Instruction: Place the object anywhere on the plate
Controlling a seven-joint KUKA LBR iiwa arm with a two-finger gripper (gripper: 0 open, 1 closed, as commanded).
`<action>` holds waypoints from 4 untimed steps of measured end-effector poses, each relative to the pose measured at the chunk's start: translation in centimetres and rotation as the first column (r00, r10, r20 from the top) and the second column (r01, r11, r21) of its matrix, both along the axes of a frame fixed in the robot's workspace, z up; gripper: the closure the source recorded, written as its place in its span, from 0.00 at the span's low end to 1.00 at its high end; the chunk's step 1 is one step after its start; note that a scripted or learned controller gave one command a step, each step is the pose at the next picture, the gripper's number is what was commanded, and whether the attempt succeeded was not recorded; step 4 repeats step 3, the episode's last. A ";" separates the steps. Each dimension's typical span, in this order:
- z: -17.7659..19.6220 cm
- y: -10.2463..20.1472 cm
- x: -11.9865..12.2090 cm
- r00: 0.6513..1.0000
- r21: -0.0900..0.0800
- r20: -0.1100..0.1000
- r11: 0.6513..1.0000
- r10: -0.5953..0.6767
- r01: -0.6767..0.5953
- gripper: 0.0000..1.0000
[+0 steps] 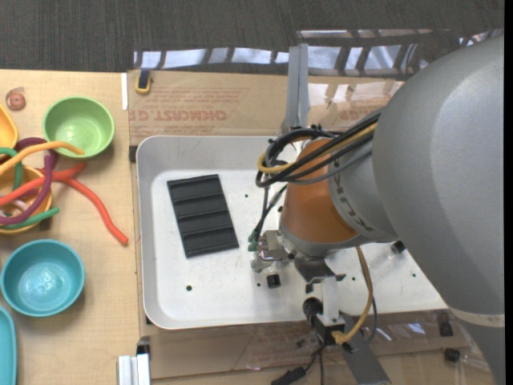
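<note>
A black ribbed rectangular slab (202, 214) lies flat in the left half of the white bin (160, 295), slightly turned. My gripper (268, 268) hangs low over the bin floor, just to the right of the slab's lower right corner and apart from it. The orange wrist band and the grey arm (433, 183) cover most of it from above. A small dark piece (273, 280) sits right under the gripper; I cannot make out what it is. The arm hides the right part of the bin.
On the wooden table to the left stand a green bowl (78, 127), a teal bowl (42, 277) and a tangle of coloured cords (48, 175). A cardboard sheet (200, 111) lies behind the bin. Cables (337, 327) hang over the bin's front rim.
</note>
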State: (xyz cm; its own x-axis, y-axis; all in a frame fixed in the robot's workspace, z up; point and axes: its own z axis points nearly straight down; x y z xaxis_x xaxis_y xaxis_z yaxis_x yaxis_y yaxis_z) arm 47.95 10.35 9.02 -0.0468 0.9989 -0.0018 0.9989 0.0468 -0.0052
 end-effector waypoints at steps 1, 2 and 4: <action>10.0 -9.2 0.1 1.000 0.001 0.003 1.000 0.012 -0.012 1.00; 10.0 -3.9 -0.2 0.988 0.001 0.001 0.988 0.156 -0.156 1.00; 10.0 -3.9 -0.2 0.988 0.001 0.001 0.988 0.156 -0.156 0.00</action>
